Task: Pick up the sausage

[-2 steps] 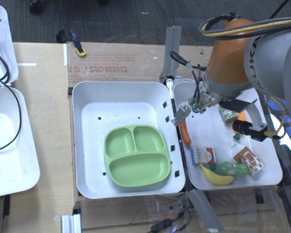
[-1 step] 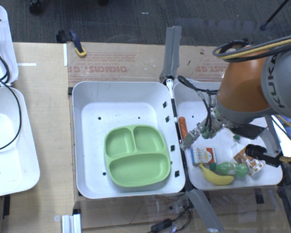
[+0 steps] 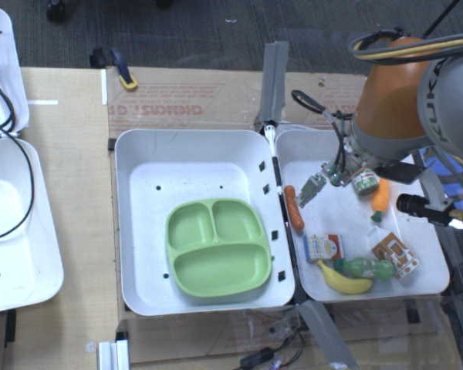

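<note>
The sausage, reddish-orange and slim, lies in the right bin along its left wall, pointing toward the near edge. My gripper hangs over that bin just right of the sausage's upper end and a little above it. From this slanted view nothing shows between its tips. The grey arm with its orange band reaches in from the right and covers the bin's back right corner.
The left bin holds a green divided plate. In the right bin lie a small can, a carrot, a small box, a banana, a green bottle and a brown carton.
</note>
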Controlling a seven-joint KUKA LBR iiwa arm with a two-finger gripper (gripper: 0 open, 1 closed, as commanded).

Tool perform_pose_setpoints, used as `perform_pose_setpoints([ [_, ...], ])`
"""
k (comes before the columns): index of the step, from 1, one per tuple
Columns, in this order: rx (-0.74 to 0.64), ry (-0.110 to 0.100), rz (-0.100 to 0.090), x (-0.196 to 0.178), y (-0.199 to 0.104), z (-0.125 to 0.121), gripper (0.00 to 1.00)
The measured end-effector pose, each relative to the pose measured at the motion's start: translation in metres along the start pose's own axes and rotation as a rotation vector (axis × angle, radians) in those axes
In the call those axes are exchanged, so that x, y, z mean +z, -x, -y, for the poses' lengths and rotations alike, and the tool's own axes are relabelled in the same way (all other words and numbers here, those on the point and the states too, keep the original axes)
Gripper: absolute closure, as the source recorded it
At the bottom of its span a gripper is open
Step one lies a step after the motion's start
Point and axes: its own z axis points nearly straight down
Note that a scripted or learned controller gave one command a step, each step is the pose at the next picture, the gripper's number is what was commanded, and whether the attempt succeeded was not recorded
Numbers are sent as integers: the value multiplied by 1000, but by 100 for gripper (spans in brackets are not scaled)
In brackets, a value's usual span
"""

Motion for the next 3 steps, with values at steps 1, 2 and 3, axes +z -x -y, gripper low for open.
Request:
perform_pose_setpoints([
  [1,26,-1,-1,0,-22,42,0],
  [2,-21,-1,-1,0,-34,-23,0],
  [3,-22,-2,0,-8,-33,-23,100],
])
